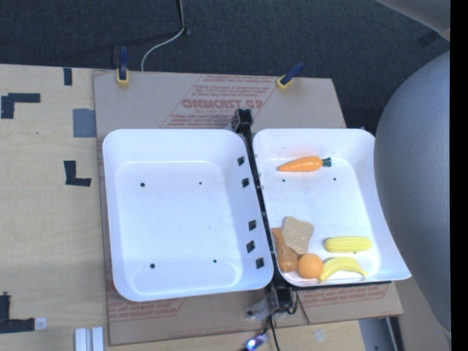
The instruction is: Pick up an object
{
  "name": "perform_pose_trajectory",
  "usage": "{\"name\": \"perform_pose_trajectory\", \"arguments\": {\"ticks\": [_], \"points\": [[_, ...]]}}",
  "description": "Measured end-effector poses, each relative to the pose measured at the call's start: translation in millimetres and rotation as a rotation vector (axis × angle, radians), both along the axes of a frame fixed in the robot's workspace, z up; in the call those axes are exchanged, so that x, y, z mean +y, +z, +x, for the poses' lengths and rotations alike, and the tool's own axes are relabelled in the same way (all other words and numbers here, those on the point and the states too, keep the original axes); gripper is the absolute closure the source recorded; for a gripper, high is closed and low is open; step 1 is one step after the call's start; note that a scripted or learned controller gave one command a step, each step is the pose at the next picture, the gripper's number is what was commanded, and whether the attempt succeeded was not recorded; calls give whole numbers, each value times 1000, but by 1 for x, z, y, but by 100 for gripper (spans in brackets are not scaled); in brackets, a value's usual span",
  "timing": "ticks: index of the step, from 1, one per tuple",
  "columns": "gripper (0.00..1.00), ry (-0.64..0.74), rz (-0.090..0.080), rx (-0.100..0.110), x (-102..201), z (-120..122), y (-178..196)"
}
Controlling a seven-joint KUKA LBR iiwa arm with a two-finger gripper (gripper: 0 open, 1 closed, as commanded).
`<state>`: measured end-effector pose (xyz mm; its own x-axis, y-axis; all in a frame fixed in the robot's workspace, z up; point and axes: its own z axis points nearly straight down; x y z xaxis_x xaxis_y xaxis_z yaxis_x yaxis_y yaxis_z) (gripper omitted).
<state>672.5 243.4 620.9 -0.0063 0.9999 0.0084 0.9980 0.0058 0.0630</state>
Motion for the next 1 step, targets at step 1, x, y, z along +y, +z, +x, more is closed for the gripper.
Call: {"name": "perform_pose_trajectory", "arguments": {"ticks": [1], "points": [[100,0,6,-21,1,2,10]]}}
